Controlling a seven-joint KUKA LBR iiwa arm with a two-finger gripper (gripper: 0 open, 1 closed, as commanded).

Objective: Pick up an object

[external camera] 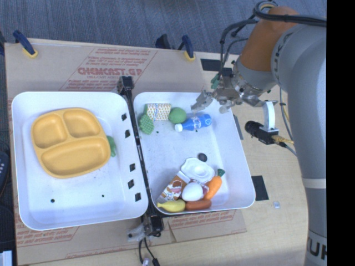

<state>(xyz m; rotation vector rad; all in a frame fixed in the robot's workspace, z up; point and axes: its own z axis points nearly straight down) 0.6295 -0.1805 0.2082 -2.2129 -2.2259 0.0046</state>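
My gripper (212, 104) hangs over the far right corner of the right bin (236, 148), open, with nothing between its fingers. Just below and left of it a blue bottle (195, 123) with a white cap lies on its side. A green ball (177, 115), a patterned roll (159, 111) and a green leafy toy (146, 124) sit in a row to the bottle's left. A pile of toy food lies at the bin's near edge: a white cup (197, 170), an egg (192, 192), a carrot (214, 186), a banana (172, 206) and a sausage (198, 205).
The left bin (33, 204) holds a yellow divided plate (69, 142) with a small green thing (112, 146) at its right edge. A black divider (133, 143) runs between the bins. A small black spot (202, 157) lies mid-bin on the right.
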